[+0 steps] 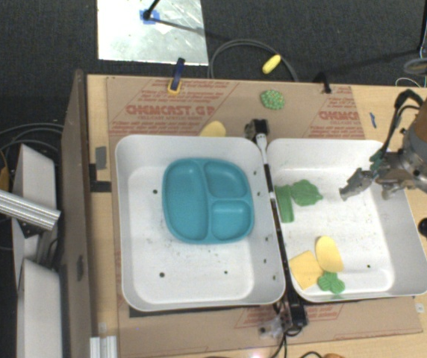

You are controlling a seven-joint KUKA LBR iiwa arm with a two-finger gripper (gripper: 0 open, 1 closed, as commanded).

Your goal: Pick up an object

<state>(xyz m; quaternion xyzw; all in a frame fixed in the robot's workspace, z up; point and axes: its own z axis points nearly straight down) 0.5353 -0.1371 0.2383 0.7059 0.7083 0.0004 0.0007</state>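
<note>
The desk (86, 200) has a light wooden top, partly covered by a brown cardboard sheet (228, 107) with red lettering. Dark grey carpet (27, 43) surrounds it. A shiny metal plate (150, 21) lies on the carpet beyond the desk. Black cables (19, 136) run along the floor at the left, beside white panels (34, 222).

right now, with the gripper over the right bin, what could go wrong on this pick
1. The gripper hangs over bare floor of the right bin, apart from the green pieces; coming straight down would likely grab nothing.
2. The yellow pieces and a small green piece lie touching near the front wall, so a grab there may catch two or push them against the wall.
</note>
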